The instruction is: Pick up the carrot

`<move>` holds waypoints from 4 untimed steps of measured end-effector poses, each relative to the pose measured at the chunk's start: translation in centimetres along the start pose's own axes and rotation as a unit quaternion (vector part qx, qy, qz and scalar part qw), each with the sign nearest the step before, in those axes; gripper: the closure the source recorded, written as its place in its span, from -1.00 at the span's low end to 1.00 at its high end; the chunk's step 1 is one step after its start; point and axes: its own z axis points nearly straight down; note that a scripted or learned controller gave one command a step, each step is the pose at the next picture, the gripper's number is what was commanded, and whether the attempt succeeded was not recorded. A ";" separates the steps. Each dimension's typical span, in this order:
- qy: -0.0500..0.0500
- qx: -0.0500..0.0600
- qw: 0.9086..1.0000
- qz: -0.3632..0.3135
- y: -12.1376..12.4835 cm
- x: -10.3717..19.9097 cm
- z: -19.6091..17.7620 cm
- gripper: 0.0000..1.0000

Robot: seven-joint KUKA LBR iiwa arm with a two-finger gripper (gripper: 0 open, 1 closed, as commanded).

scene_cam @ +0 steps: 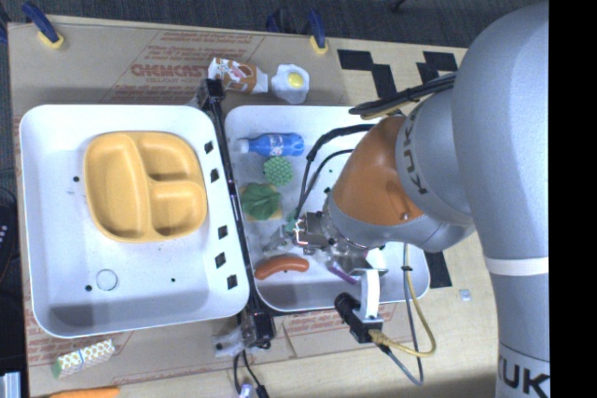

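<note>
An orange-red, elongated carrot (282,267) lies flat near the front edge of the right bin (410,286). My gripper (301,236) hangs low in that bin, just above and slightly right of the carrot. It is largely covered by the orange wrist band and grey arm. Nothing is seen held in it. The carrot rests on the bin floor, apart from the gripper.
Behind the carrot the right bin holds a green leafy piece (261,199), a green knobbly ball (278,169) and a blue bottle (272,144). A yellow divided plate (145,184) sits in the left bin (56,294). Small items (291,82) lie behind the bins.
</note>
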 end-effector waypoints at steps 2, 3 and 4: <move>-0.001 -0.003 0.999 0.037 9.4 -1.6 -15.4 -1.00; 0.000 0.001 0.998 0.068 6.6 1.2 -2.9 -1.00; -0.001 -0.002 0.999 0.044 13.1 0.6 -7.9 -1.00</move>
